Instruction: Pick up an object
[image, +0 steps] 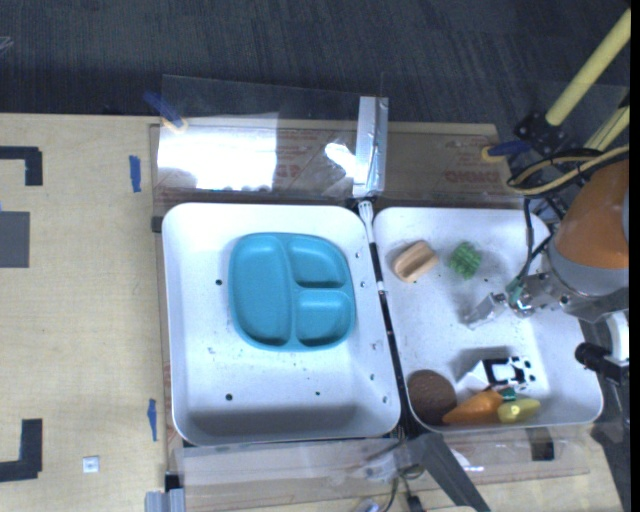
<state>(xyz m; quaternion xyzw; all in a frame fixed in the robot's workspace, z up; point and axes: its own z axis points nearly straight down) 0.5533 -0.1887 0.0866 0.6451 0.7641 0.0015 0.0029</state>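
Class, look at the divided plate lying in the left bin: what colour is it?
The divided plate is light blue; the camera view shows it plainly.

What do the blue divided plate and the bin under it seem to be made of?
The blue divided plate looks like moulded plastic: even colour, soft matt sheen, rounded compartment edges. The left bin also looks like plastic, white and glossy, with bright glare along its lower wall.
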